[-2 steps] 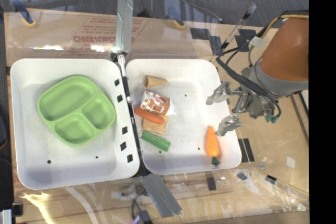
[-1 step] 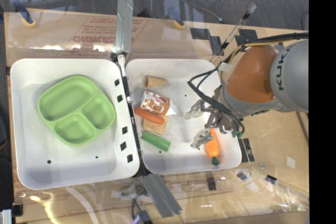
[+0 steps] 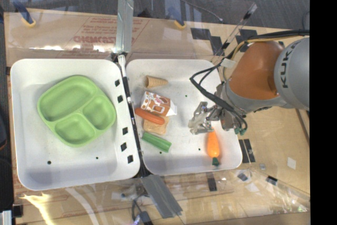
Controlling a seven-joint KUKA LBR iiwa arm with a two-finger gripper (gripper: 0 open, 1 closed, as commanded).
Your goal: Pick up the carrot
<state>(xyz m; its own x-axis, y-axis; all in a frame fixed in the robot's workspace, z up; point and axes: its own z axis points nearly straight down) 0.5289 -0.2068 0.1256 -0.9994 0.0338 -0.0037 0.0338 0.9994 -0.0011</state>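
On the worktop [image 3: 274,166], the right bin [image 3: 179,163] holds the carrot [image 3: 212,145] near its right front corner; the pincer [image 3: 200,121] hovers just beside it, its opening unclear.

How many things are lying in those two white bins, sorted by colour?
Green: 2, the divided plate in the left bin and the green stick in the right bin
Orange: 2, the carrot and the hot dog
Tan: 1, the cone
Printed white and red: 1, the packet
Total: 6
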